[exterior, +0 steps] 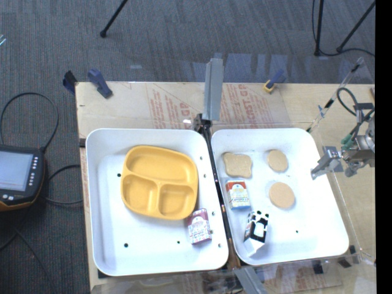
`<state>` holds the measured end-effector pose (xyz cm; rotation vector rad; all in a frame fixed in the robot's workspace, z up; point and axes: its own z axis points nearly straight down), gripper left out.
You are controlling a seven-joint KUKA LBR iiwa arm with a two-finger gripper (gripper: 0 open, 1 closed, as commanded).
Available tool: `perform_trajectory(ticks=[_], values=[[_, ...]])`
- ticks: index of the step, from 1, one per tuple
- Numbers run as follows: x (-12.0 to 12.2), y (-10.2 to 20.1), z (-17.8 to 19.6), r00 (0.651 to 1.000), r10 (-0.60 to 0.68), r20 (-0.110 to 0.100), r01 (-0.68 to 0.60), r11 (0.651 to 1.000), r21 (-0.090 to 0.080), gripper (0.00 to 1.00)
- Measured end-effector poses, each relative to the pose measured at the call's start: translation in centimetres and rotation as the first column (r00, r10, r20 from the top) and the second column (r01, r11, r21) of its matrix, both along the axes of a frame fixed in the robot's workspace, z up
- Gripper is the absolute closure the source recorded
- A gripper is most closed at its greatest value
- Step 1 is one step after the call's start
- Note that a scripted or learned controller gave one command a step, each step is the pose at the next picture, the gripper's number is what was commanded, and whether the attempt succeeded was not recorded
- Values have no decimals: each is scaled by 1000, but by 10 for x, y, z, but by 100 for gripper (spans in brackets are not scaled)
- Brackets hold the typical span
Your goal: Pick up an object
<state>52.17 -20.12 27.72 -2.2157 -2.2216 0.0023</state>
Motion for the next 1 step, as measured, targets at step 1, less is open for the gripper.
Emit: perform_trajectory(ticks=[1], values=[[-21,37,-146,1000,-7,-13,7,1000,4,0]])
